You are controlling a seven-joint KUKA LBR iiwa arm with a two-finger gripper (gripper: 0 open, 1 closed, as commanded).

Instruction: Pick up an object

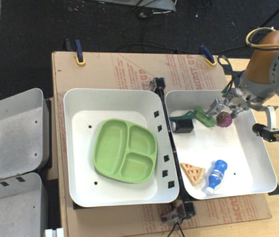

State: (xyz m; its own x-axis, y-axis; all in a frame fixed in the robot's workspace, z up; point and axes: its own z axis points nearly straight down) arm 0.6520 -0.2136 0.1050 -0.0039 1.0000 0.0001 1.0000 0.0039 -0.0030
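My gripper [223, 111] is low over the back of the right bin [258, 157], with its fingers spread apart. A small round purple object [224, 119] lies right at its fingertips, on the bin floor as far as I can tell. Just left of it lies a green brush-like object [198, 116], and beside that a black block [183, 126]. At the bin's front sit a toy pizza slice [192, 174] and a blue bottle [216, 175].
The left bin [80, 107] holds a green divided plate [125, 150]. A black divider [168, 137] runs between the two bins. The arm's grey link with the orange band [265, 65] reaches in from the right over the bin's back corner.
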